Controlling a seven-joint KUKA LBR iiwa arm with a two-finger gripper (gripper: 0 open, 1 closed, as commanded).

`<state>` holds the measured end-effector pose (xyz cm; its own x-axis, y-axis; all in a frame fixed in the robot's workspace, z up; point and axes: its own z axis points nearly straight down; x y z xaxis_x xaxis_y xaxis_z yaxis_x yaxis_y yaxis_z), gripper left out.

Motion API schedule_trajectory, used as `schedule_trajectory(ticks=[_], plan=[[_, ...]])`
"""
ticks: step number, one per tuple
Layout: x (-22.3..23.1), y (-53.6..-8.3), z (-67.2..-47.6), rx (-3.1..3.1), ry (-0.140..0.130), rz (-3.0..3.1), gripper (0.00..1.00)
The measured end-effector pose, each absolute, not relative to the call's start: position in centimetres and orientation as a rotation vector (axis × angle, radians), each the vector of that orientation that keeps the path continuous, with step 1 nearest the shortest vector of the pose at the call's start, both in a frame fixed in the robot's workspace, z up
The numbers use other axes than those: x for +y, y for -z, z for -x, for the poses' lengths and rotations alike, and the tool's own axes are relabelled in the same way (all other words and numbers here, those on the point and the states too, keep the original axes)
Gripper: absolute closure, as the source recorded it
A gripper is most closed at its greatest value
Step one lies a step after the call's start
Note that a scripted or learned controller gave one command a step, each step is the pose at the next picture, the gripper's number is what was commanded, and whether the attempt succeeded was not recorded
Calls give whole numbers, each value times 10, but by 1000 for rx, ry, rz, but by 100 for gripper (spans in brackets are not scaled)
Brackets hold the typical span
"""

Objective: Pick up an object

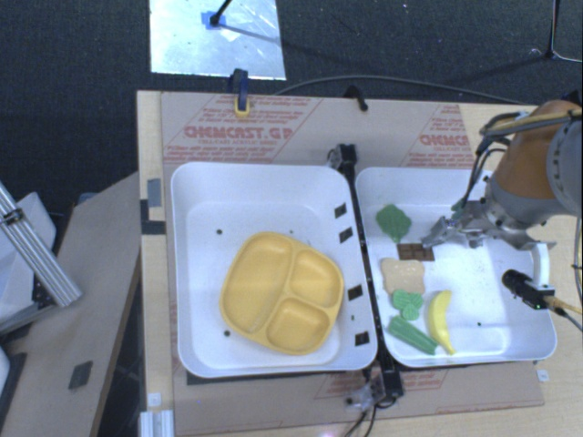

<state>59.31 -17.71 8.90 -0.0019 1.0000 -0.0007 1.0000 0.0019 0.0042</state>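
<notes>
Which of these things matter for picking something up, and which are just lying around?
For the job: claw, brown block, green leaf, beige piece, banana, green pod, right bin.

Lying about: yellow divided plate, left bin, clamp.

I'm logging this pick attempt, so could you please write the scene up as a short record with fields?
left bin: holds a yellow divided tray
right bin: holds all the small items
items: green leaf shape, brown block, beige piece, banana, green stick
arm: reaches in over the right bin
gripper: beside the brown block, near the leaf shape
held item: none visible
</notes>
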Motion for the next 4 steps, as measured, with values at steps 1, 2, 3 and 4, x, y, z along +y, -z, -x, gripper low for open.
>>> schedule_trajectory(ticks=[1, 2, 3, 4], plan=[[-176, -101, -595, 2217, -13, -2211, 100], [-178, -165, -597, 2222, -5, -2213, 100], [-188, -222, -602, 2222, -4, -2213, 100], [-188, -249, -603, 2225, -4, -2213, 100]])
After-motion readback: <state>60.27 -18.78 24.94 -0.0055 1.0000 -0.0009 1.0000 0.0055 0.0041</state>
